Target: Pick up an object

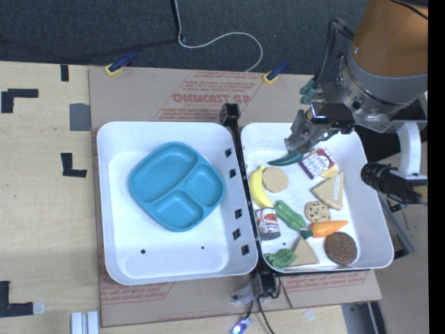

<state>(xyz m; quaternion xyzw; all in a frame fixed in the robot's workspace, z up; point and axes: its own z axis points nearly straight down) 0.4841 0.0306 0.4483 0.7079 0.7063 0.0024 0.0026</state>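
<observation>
The gripper [300, 143] hangs over the right bin [372, 207], its fingers clenched on a dark green pepper-like toy [285, 161] dangling below.

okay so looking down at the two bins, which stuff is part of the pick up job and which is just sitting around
Part of the job:
gripper, over the right bin
dark green piece beneath it
banana, round cracker, carrot, chocolate cookie, small can

Just lying about:
blue divided plate in the left bin
white cable
</observation>
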